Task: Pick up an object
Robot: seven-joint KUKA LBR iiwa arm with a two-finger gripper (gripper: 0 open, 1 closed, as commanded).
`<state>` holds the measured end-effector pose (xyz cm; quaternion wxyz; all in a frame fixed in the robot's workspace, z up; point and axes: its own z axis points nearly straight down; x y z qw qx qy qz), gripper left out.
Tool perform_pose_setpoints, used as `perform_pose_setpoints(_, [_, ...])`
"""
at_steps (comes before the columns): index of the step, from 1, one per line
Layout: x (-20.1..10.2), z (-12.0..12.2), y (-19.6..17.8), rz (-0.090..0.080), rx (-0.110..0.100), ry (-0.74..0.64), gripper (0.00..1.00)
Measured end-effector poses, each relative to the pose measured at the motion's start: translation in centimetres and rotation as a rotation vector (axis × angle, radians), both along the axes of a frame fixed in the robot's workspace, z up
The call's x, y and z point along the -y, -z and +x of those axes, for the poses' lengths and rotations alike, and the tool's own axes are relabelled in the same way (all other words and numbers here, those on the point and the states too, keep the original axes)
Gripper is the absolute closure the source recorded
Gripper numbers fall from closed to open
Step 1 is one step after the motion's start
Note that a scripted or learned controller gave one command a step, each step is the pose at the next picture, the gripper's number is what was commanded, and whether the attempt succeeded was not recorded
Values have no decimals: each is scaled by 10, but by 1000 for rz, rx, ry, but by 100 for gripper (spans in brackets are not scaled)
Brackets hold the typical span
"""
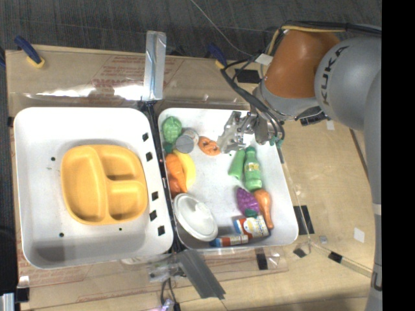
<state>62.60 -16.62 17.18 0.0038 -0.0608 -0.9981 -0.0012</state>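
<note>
Left bin (26,173): one yellow divided tray (104,181) lying flat near its middle, three compartments, nothing in them.

Right bin (285,193), crowded. Along its left wall, from the far end toward me: green leafy toy vegetable (171,129), small grey can (186,141) just beside it, then an orange piece (175,170) and a yellow banana-like piece (188,167) touching each other. Below those, a white bowl (194,218) tipped against the near left corner. Mid-bin, a small orange toy (209,146), apart from the rest. Further right, a green bottle (247,164) lying roughly lengthwise; under it a purple grape cluster (246,201) touching a carrot (264,206). Near edge: a small labelled container (253,226) and a red-capped marker (230,240).

Gripper (232,137) hangs low over the bin's far right part, between the small orange toy and the green bottle's top end, just beside both. Metal fingers point down-left; whether the jaws are apart or together, cannot tell. Nothing seen between them. Grey arm (343,76) with orange band enters from the right.
</note>
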Motion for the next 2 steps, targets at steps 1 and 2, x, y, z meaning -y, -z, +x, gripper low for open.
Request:
perform_pose_setpoints(1, [-5,26,-87,-5,14,238,100])
perform_pose_setpoints(2, [-7,27,-98,-6,16,232,100])
